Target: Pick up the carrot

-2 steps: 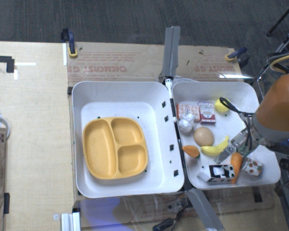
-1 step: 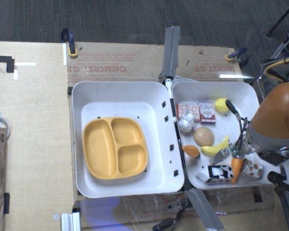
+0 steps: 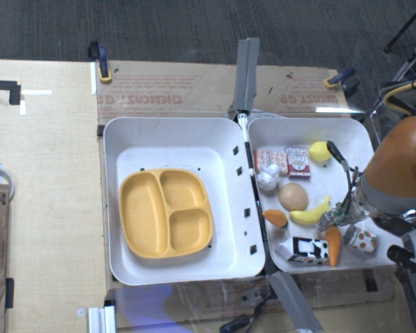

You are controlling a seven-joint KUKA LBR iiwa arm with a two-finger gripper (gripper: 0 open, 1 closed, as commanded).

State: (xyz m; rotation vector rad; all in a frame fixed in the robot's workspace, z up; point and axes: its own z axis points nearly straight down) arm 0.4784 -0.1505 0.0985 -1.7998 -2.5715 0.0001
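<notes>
The carrot (image 3: 333,245), a tapered orange cone with a smooth skin, was seen standing nearly upright at the lower right of the frame, near the front wall of the right bin (image 3: 277,266). A black-and-white printed carton (image 3: 309,250) lay touching it on the left, and a spotted rounded item (image 3: 364,241) just beside it on the right. The gripper (image 3: 338,216) was poised directly above the carrot's thick end; whether its jaws were spread or pressed together could not be told. The arm (image 3: 396,166), orange-banded over grey, was seen reaching in from the right edge. Farther up lay a curved yellow banana (image 3: 309,215), a small orange rounded piece (image 3: 275,218), a tan ball (image 3: 292,197), a crinkled white item (image 3: 267,180), two small printed boxes (image 3: 289,161) and a lemon (image 3: 319,151). In the left bin (image 3: 125,141) a glossy yellow three-compartment plate (image 3: 166,214) was set.
</notes>
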